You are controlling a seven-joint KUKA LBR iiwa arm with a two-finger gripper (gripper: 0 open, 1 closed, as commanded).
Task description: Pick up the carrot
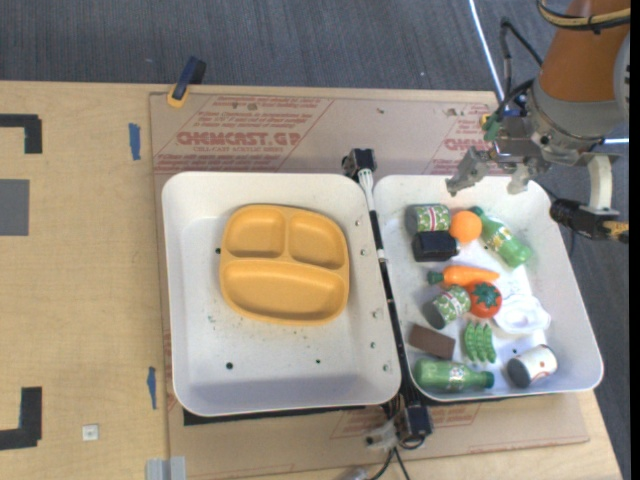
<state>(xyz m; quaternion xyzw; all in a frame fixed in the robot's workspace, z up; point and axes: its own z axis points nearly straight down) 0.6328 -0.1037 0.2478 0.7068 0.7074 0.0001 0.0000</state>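
— Where is your pincer [492,174] in the camera view?

— It hangs over the far edge of the right bin [578,298], at that bin's far side. My two fingers [466,176] stand apart, with nothing between them. My arm [580,48] comes in from the far right, the orange band above the wrist.

— And the carrot [469,275]?

— It lies in the right bin, about the middle of the heap, long and orange, stretched left to right. It is nearer than my pincer and well apart from it. Just beyond it sit a round orange fruit [465,226] and a black block [434,245]; touching its near side is a red tomato-like piece [485,300].

— What else is in that bin?

— A green can [430,216] at the far left, a green bottle [505,243] to the right of the fruit, a brown block [431,341], a green bottle lying flat [453,375] along the near wall, and a small white cup [532,366] at the near right.

— And the left bin [190,298]?

— It holds a yellow divided plate [284,262], lying flat toward the far side.
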